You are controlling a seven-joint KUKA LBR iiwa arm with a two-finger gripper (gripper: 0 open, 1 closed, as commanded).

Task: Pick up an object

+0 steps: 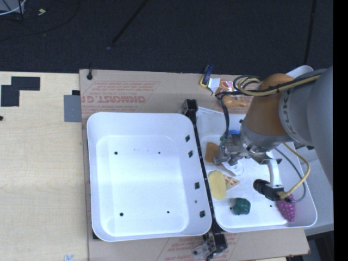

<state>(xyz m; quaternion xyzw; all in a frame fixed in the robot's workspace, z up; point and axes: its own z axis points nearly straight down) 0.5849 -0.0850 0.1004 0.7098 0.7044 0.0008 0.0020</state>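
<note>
Gripper (227, 157) is down in the right white bin (304, 213), finger state unclear; brown lump (211, 151) just left, pale yellow piece (217, 185) and green toy (240, 205) nearer.

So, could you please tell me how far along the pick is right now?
Done: the arm has reached into the right bin. In hand: the tool sits low by the brown item and yellow piece. Left: no object is visibly lifted; the green toy and purple grapes lie untouched.

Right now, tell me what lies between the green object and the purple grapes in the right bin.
In the camera view, bare white bin floor lies between the green object and the purple grapes. A black part on the arm hangs just above that stretch.
</note>
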